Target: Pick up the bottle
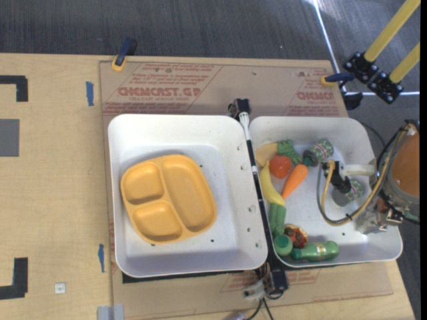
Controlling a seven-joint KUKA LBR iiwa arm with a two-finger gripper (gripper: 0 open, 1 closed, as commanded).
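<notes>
Gripper [373, 220]: low over the right rim of the right bin [383, 242], at the end of the grey and orange arm; grip state cannot tell from this angle, nothing seen held
Bottle [315, 250]: green plastic with a paler band mid-body, lying on its side along the right bin's front wall, toward its left corner
Bottle vs gripper: apart, with bare bin floor between them
Bottle neighbours: small red and yellow toy [294, 234] just behind it, round green piece [282, 245] at its left end
Other right-bin items: carrot [294, 180], tomato [280, 167], banana [267, 182], small can [321, 151] near the back
Left bin [127, 135]: yellow three-compartment plate [168, 197], flat
Surface: both bins sit on a brown board [200, 85] with red CHEMCAST print, on a pale bench [47, 179] with black marks and blue tape bits
Clamps: blue and yellow, on the board's back edge [123, 51]
Room: dark grey carpet [200, 12], yellow stand legs [397, 19] top right
</notes>
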